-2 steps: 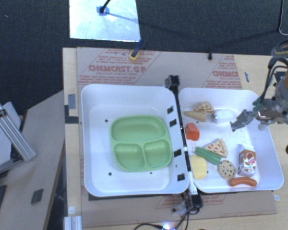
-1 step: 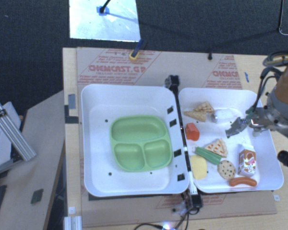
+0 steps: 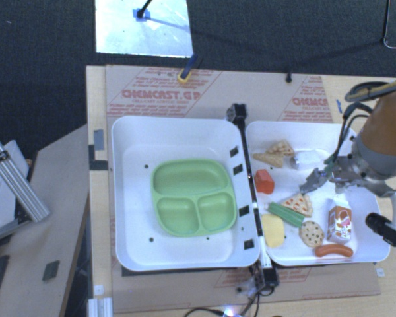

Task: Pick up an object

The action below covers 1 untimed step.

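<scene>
A green divided plate [image 3: 191, 197] lies in the left bin [image 3: 129, 177] — flat.

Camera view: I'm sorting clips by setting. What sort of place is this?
Probably a robot lab bench: two white bins on a labelled board, toy food such as a cookie, and a green divided tray.

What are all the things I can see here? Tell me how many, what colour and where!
bins: 2, white, side by side on the bench
divided plate: 1, green, left bin
sandwich: 1, tan, right bin, far side
red block: 1, red, right bin, near the divider
pizza slice: 1, red and yellow, right bin, middle
green stick: 1, green, beside the pizza slice
yellow piece: 1, yellow, right bin, near side
cookie: 1, tan with dark spots, near side
carton: 1, white and red, upright
sausage: 1, orange-red, near edge
gripper: 1, grey, above the right bin
</scene>
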Each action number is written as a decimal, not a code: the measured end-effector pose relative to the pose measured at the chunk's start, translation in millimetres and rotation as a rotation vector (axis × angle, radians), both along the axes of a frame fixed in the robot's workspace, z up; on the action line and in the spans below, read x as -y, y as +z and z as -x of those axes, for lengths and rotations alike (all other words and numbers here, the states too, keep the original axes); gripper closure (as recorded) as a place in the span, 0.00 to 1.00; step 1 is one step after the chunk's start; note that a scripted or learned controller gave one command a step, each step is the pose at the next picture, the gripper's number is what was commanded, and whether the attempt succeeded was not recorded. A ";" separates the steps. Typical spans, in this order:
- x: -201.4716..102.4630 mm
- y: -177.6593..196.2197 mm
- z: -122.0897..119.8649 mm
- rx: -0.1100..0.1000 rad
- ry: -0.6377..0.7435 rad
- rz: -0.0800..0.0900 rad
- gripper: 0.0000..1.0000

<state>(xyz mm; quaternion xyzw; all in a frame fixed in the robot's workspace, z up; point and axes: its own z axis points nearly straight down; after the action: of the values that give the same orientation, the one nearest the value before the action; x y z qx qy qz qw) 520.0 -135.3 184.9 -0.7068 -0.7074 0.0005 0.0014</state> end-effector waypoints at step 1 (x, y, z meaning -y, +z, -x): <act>7.8 -58.1 -2.8 -0.001 -0.001 0.000 0.00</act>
<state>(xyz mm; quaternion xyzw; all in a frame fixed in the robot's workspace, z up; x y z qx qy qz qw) 522.8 -143.1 126.8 -0.7070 -0.7072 0.0009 0.0018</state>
